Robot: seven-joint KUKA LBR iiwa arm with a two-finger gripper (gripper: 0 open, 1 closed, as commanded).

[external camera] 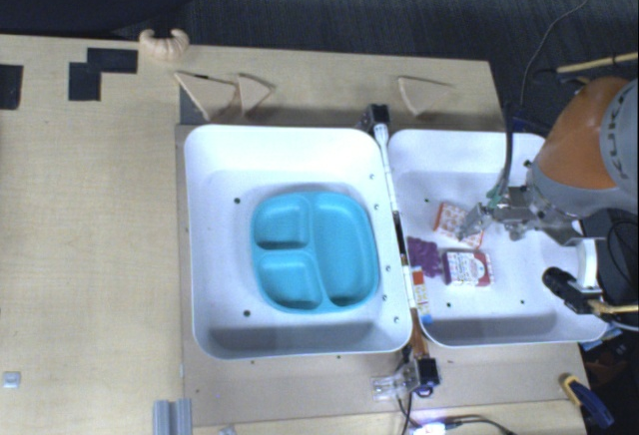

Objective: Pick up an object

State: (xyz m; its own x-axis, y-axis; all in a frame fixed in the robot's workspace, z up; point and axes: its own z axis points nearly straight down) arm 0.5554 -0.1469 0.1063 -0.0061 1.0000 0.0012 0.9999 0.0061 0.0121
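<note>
In the right bin (519,315) lie three small things: an orange-and-white packet (452,217), a red-and-white packet (467,268) and a purple wrapper (423,256). My gripper (491,215) hangs low over the bin's middle. It sits just right of the orange-and-white packet, its tip close to that packet's right edge. I see nothing lifted off the bin floor. The arm comes in from the right, and its orange band (584,139) is over the bin's right rim.
The left bin (215,253) holds a blue divided tray (315,248). A thin pen-like stick (397,223) lies along the rim between the two bins. The wooden bench (90,253) stretches off to the left.
</note>
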